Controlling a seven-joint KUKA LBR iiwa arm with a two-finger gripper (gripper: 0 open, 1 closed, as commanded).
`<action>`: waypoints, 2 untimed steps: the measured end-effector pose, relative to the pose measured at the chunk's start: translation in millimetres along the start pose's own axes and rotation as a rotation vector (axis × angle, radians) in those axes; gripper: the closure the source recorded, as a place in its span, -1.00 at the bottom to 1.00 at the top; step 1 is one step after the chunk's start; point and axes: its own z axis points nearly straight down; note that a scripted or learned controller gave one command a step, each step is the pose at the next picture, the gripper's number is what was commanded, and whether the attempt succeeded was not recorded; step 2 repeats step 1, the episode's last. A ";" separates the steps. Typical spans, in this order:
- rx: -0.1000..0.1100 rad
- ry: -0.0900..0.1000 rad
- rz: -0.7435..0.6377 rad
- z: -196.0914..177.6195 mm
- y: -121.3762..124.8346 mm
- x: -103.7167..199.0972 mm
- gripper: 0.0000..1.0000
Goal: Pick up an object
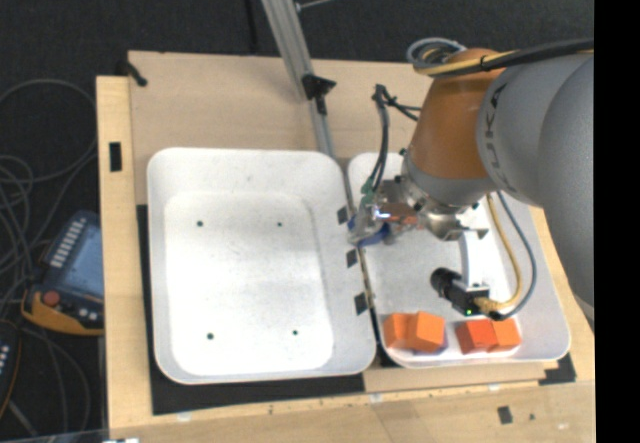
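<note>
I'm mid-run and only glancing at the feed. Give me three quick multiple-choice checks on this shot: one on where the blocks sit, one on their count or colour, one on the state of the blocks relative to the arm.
1. Where are the blocks?
A. In the left bin
B. At the near edge of the right bin
C. On the bare bench

2. How many orange blocks show?
A. One
B. Two
C. Four

3. What is the state of the blocks?
A. Both resting on the bin floor
B. One lifted in the air
C. One stacked on the other

Answers:
1 B: the orange blocks lie along the near wall of the right bin, not in the left bin.
2 B: two orange blocks sit side by side.
3 A: both lie flat on the floor, apart from the arm working farther back in that bin.
</note>
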 end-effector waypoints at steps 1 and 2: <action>-0.005 0.001 -0.002 -54.3 -28.3 68.0 1.00; -0.005 0.001 -0.002 -54.3 -28.3 68.0 1.00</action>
